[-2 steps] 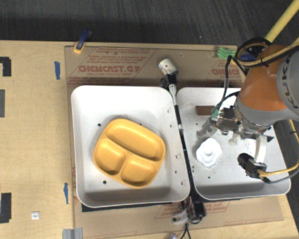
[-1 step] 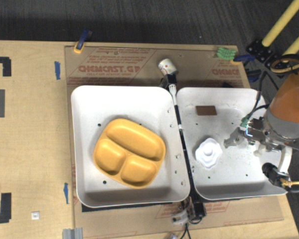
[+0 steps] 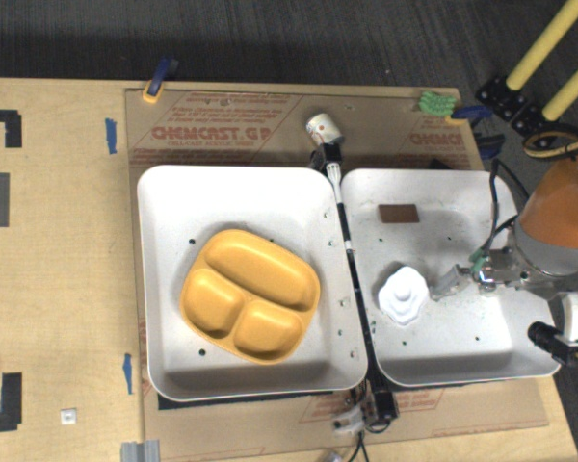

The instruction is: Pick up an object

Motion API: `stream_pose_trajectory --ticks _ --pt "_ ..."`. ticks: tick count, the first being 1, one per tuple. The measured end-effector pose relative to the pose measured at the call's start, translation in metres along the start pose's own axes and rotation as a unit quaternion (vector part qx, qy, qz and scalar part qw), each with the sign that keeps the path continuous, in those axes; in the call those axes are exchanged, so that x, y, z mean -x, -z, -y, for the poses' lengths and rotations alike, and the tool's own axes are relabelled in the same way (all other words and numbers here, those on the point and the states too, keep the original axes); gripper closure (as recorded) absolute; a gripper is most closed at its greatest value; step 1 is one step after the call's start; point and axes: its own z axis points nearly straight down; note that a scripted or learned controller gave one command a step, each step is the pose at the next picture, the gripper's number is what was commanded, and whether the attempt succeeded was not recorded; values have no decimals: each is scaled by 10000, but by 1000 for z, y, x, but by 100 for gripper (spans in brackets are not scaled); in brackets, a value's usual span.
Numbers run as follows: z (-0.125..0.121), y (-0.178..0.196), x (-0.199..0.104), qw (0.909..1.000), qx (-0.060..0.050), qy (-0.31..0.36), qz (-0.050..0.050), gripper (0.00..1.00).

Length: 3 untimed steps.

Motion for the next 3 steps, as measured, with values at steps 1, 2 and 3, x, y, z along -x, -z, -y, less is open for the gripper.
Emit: stream_pose_trajectory --ticks 1,2,3 --pt "4 0 -52 9913 16 1314 63 0" --pt "43 -1 -87 9667 9 2559 67 0" --pt "43 36 -90 9633 14 2682 75 0"
